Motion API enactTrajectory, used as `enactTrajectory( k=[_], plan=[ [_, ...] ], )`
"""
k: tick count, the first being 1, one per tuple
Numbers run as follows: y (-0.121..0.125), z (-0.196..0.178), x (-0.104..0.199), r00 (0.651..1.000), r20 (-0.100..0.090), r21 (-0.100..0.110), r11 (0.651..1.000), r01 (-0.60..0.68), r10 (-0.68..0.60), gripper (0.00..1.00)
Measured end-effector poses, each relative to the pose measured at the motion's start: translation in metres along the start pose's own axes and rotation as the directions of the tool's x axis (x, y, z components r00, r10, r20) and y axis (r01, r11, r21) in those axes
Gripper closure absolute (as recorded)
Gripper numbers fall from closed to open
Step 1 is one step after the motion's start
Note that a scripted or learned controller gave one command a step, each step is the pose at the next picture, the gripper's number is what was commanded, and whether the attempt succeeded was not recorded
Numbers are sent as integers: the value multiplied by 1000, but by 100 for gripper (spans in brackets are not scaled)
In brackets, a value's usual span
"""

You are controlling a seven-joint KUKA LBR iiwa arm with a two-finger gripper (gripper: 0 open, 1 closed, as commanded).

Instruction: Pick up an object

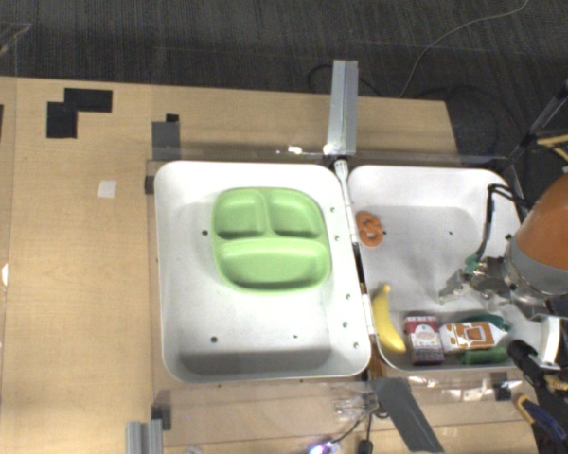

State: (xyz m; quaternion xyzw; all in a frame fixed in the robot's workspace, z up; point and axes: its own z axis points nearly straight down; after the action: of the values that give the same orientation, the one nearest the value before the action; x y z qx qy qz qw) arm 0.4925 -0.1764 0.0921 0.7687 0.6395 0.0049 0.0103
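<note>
The right bin (426, 197) holds a banana (385, 320) along its left wall. Beside the banana, by the front wall, lie a dark red packet (423, 339) and an orange-and-white box (473, 335) with a green edge. A small orange ring-shaped item (368, 227) rests near the bin's upper left. My gripper (466, 283) hangs over the right half of this bin, just above and behind the box, apart from the banana. The orange wrist band covers part of the bin's right side.
A green divided plate (270, 237) lies in the left bin (185, 329). A metal post (343, 107) stands behind the divider between the bins. Wooden bench surface (66, 282) stretches to the left. Cables trail near the arm at right.
</note>
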Motion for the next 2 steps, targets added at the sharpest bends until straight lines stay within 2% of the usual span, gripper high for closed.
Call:
enactTrajectory(
  k=[1,2],
  plan=[
    [3,-11,4,1000,-6,-5,1000,1,-1,100],
    [-10,-1,58,993,0,-3,993,-114,114,100]
  ],
)
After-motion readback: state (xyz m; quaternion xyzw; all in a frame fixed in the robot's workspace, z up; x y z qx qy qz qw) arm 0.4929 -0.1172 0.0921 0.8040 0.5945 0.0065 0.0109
